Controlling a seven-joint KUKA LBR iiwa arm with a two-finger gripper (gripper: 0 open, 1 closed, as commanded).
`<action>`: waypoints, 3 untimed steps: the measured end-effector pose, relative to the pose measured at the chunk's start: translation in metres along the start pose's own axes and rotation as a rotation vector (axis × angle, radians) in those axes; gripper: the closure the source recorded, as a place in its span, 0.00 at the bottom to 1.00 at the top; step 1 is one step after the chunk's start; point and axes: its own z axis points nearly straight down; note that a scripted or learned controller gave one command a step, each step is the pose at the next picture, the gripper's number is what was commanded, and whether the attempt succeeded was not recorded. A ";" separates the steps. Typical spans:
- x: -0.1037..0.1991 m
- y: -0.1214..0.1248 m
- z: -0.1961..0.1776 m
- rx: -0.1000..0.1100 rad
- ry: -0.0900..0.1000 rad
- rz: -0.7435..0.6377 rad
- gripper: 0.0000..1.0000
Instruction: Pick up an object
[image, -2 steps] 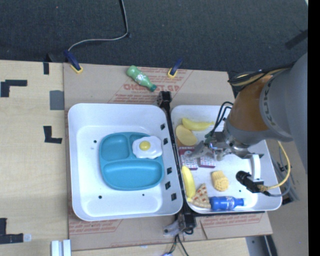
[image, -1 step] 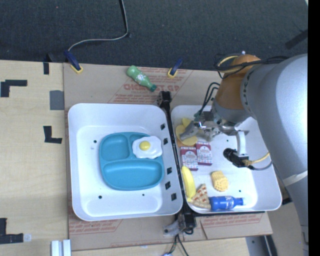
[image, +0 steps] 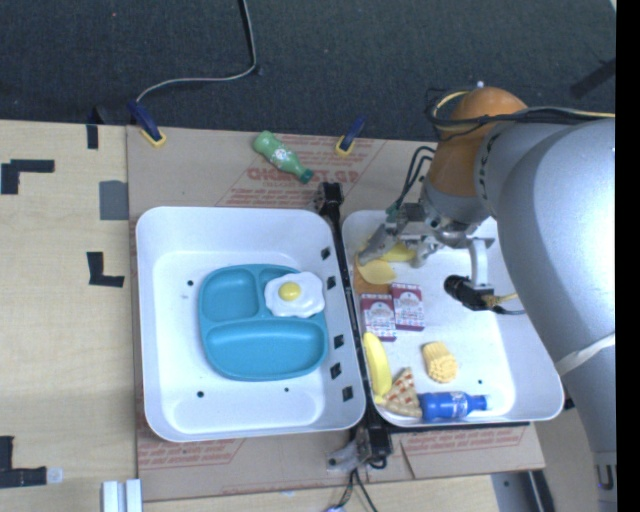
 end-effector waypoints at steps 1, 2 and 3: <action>-0.001 -0.001 -0.009 0.007 -0.004 -0.001 1.00; -0.001 -0.001 -0.009 0.006 -0.004 -0.001 0.00; 0.004 -0.045 0.000 -0.013 -0.005 0.001 0.00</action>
